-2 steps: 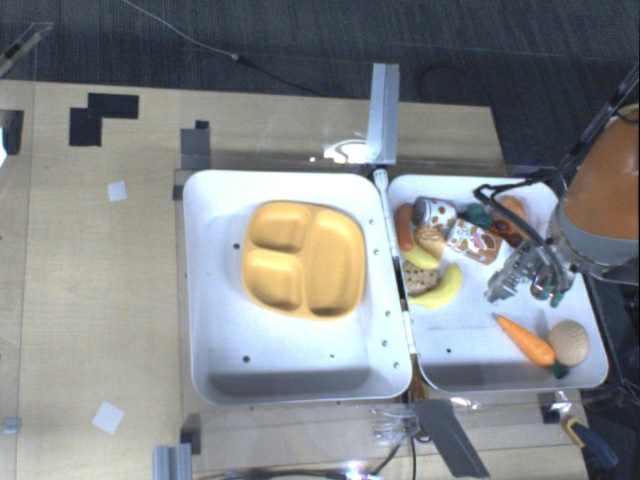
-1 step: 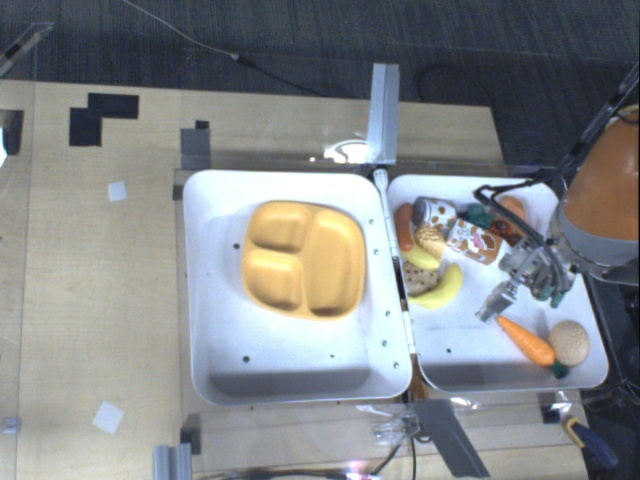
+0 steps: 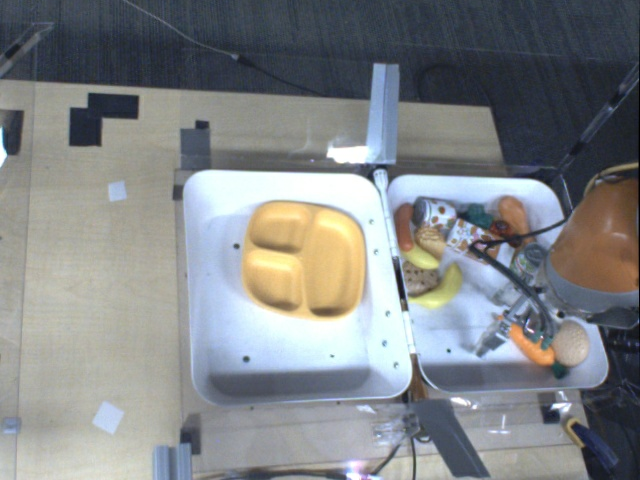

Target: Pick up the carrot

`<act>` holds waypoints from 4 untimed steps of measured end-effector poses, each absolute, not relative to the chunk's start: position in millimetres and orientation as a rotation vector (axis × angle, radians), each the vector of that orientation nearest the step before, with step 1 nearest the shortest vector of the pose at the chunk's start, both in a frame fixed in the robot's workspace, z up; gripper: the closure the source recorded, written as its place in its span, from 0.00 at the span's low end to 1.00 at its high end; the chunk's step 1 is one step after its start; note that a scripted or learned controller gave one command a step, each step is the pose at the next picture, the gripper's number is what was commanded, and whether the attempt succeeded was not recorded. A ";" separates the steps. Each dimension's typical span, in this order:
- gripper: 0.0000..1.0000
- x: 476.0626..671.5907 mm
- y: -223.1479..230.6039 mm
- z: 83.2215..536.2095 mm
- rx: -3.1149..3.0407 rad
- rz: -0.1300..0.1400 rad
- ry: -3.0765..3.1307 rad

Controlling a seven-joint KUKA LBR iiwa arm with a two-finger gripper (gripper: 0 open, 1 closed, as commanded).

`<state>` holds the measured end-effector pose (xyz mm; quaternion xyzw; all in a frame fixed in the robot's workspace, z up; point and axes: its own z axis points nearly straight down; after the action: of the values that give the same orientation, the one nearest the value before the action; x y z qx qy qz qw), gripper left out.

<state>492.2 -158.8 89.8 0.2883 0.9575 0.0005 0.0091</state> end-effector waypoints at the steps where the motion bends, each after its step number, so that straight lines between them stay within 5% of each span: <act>1: 1.00 495.2 -157.4 102.0 0.889 0.004 2.988; 2: 1.00 500.9 -78.1 186.7 1.419 0.008 2.792; 3: 0.00 500.2 -79.8 185.7 1.423 0.005 2.792; 4: 0.00 491.3 -122.3 90.2 1.573 0.008 2.703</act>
<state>491.3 -122.3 90.2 0.5029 0.8643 0.0025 0.0073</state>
